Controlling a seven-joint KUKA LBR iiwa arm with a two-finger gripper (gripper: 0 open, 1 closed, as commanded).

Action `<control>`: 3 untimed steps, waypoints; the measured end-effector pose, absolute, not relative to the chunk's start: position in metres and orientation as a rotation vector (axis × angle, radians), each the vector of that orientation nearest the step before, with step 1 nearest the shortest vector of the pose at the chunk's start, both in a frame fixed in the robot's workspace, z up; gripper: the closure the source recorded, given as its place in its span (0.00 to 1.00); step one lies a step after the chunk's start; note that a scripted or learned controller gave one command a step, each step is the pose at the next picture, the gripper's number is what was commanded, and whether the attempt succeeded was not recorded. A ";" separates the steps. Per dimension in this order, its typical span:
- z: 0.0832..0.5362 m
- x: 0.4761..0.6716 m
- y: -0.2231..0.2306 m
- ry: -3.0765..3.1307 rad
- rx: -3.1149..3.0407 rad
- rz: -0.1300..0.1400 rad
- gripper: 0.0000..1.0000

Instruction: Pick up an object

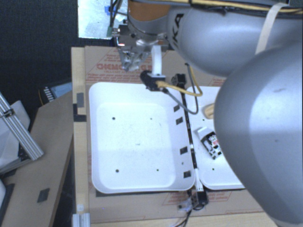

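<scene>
**A:** How is the arm [246, 79] lying?

**B:** It is reaching in from the right, and its thick grey body is covering the upper right and most of the right side of the view. The orange band [151, 4] is sitting at the top, above the wrist, and the wrist is pointing down toward the far edge of the bench.

**A:** And where is the gripper [130, 63] hanging?

**B:** It is hanging just beyond the far rim of the left bin [102, 126], over the brown cardboard [104, 63] with red printing, near the bin's back edge rather than above its floor.

**A:** How wide is the pincer standing?

**B:** That cannot be told. The tips are blurring into a pale grey cluster, and nothing is showing as a thing held between them.

**A:** Where is something to pick up lying?

**B:** In the right bin [213, 178], a small white object with dark and red markings [211, 143] is lying near the divider, partly bordered by the arm. A tan rounded object [209, 110] is peeking out beside the arm further back. Both are lying well apart from the gripper.

**A:** Anything between the bins?

**B:** A black cable [187, 126] is running along the divider, and a yellow cable [182, 89] is looping near the back.
</scene>
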State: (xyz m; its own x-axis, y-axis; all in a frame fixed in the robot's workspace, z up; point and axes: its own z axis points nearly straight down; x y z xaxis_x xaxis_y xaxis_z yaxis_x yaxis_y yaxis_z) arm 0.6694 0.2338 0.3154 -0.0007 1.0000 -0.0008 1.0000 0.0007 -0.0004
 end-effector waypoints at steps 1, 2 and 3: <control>0.252 0.668 0.234 2.223 2.222 -0.006 1.00; 0.381 0.670 0.235 2.222 2.211 0.024 1.00; 0.366 0.595 0.235 2.231 2.215 -0.001 1.00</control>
